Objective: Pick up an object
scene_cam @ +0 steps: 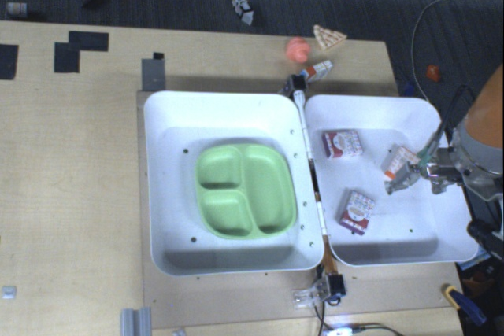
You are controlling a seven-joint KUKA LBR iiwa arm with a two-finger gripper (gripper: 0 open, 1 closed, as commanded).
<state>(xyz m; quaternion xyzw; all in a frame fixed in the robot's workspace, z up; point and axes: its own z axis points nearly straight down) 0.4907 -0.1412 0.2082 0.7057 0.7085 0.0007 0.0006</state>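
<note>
The right white bin [409,248] holds three small packets. One red and white packet [342,143] lies near the bin's back left, and another [357,211] lies tilted toward the front left. A third, pale packet with an orange edge [396,160] sits right of centre. My gripper [402,174] reaches in from the right and hangs right at this pale packet, its tip touching or overlapping it. Whether the packet is in its grasp is not visible from this angle.
The left white bin [169,169] carries a green divided plate [246,190]. Behind the bins on the bench lie a pink ball [298,49], a wedge-shaped toy [329,36] and a small tube [317,71]. A cable clip [331,287] sits at the front between the bins.
</note>
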